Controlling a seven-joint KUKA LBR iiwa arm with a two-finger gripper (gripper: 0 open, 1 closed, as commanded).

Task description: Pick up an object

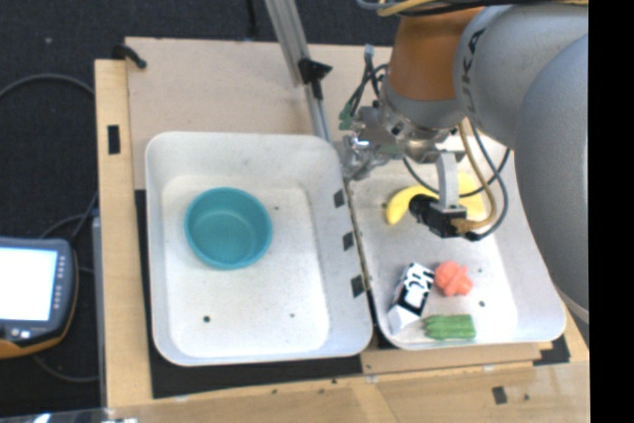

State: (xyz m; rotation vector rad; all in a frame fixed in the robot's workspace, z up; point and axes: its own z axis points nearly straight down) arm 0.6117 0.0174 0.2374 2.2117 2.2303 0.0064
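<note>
Two shallow white bins sit side by side on the pale board of the bench (218, 84), their plastic faintly speckled and the corners rounded. In the left bin (297, 297) lies a round teal bowl (229, 228), smooth and open upwards. The right bin (517, 297) holds the small stuff: a curved yellow banana (398, 207), a knobbly orange-red fruit (454, 278), a ridged green piece (451, 327) near the front rim, and a little black-and-white carton (414, 288) tilted just beside the wall between the bins.

The gripper (355, 160) hangs under the arm's orange band, at the far end of that wall. The banana lies near it, a little toward the front and inside the right bin, not touching it. The other three pieces lie further forward, well apart from it.

The gripper is a tangle of metal and cable from here, so I cannot tell whether it is spread or closed. The arm's fittings cover the banana's right half, and its grey bulk covers the bin's right side.
</note>
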